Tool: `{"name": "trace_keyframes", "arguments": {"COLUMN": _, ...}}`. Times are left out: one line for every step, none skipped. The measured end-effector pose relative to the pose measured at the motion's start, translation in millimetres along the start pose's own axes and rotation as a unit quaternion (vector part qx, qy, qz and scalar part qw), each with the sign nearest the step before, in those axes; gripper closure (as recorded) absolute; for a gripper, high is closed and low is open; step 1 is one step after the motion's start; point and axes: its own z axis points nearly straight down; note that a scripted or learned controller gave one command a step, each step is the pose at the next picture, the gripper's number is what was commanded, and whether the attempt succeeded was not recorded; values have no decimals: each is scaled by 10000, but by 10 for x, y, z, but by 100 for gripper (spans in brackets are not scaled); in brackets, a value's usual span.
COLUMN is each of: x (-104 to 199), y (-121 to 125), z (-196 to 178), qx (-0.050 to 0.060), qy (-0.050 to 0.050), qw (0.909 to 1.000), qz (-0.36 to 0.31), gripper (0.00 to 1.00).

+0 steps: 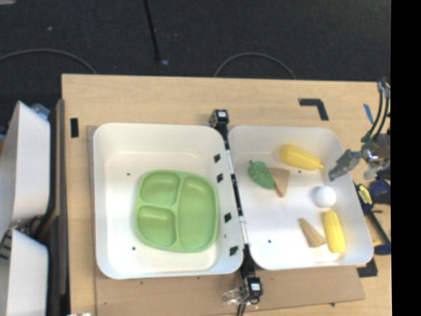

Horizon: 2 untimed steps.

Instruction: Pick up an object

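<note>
Your pincer (358,160) sits at the three o'clock rim of the right bin (263,242), one grey finger reaching in over the wall; whether it is open or closed, you cannot tell from this angle, and nothing shows between its fingers.

The candidates all lie in that bin: a yellow corn cob (300,157) at one o'clock, a green leafy piece (261,174) touching a tan wedge (281,181) near the centre, a white ball (324,195) at three o'clock, and a second corn cob (334,231) just beside another tan wedge (312,232) at five o'clock.

Watch the ball: it is nearest, but it probably rolls if a finger clips it off-centre. The paired pieces risk a double or a nudged miss (they crowd each other). A descent this close to the wall could also catch the rim.

The left bin (108,176) holds a green divided plate (177,210).
</note>
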Motion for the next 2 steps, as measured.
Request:
{"name": "trace_keyframes", "arguments": {"x": 7, "y": 22, "z": -69, "qx": -57, "qy": -16, "qw": 10000, "qz": -19, "gripper": 0}}
{"name": "trace_keyframes", "arguments": {"x": 37, "y": 110, "z": 408, "qx": -39, "qy": -10, "qw": 10000, "qz": -17, "gripper": 0}}
